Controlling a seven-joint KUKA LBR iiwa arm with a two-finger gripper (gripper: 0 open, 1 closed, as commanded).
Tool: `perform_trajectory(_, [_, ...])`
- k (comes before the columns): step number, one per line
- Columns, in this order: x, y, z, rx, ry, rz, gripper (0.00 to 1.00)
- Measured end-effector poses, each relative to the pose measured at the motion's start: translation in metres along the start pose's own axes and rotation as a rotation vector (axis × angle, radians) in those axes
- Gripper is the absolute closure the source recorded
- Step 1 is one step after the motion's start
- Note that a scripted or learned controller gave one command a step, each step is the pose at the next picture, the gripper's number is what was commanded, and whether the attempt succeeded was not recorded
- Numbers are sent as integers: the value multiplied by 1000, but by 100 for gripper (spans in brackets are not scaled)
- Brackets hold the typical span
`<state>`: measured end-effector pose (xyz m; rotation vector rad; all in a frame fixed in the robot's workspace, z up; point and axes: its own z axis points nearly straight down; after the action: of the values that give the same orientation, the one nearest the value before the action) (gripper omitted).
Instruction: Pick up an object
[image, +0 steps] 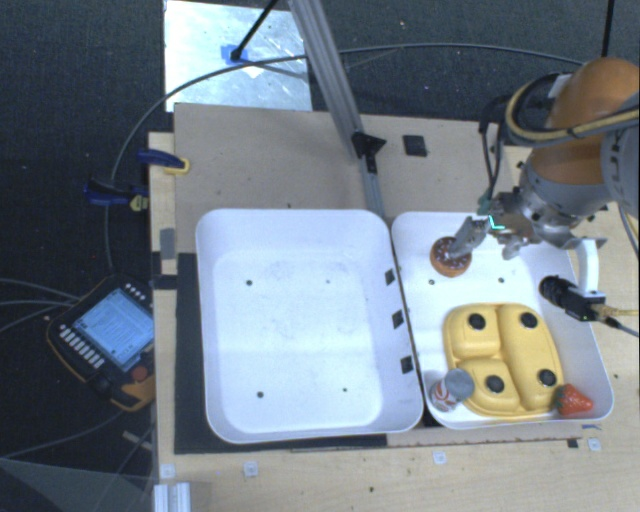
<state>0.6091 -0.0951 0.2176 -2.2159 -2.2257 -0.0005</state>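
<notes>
The right bin (420, 235) holds a small brown round object (448, 260) near its far left corner. A large yellow moulded piece (503, 358) with black dots lies in the near half. A grey round object (456, 384) rests against the yellow piece's near left side, and a red strawberry-like item (574, 402) lies in the near right corner. My gripper (463, 244) reaches in from the right and slants down to the left. Its tip is right at the brown object's top edge. Whether it grips the object is hidden.
The left bin (215, 300) stands beside the right one and shares a ridge (397, 320) with it. A slanted metal pole (340, 90) crosses the far side. A black fitting (568, 296) juts from the arm over the right bin's right edge.
</notes>
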Motion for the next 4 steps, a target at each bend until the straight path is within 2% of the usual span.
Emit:
perform_trajectory(1, [0, 1, -1, -2, 0, 0, 0])
perform_trajectory(3, [-13, 12, 109, 3, -1, 4, 0])
perform_trajectory(4, [-14, 16, 128, -8, -1, 4, 0])
